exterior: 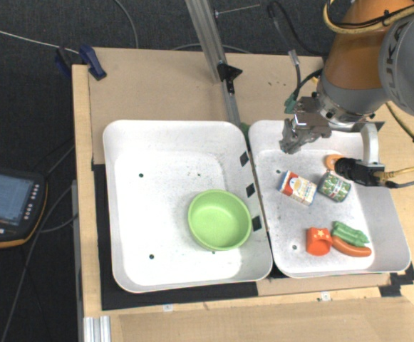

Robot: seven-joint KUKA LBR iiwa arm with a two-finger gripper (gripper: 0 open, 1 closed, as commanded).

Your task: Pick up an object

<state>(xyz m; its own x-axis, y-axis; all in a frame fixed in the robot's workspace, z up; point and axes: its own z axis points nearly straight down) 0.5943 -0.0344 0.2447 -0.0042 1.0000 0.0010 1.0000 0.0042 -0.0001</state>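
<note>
My gripper (292,142) hangs over the back left part of the right bin (388,262), with nothing visibly between its fingers. Just below it lies a small red and white carton (296,188). To the carton's right sits a green labelled can (334,187) on its side. An orange object (332,161) peeks out behind a black fitting near the bin's back right. At the bin's front lie a red toy piece (318,240) and an orange carrot with green leaves (350,239).
A green bowl (219,219) sits in the left bin (132,191) near the divide between bins. A metal pole (210,41) slants up from the back. Cables trail across the bench at the right. A handheld pendant (7,205) lies off the bench at left.
</note>
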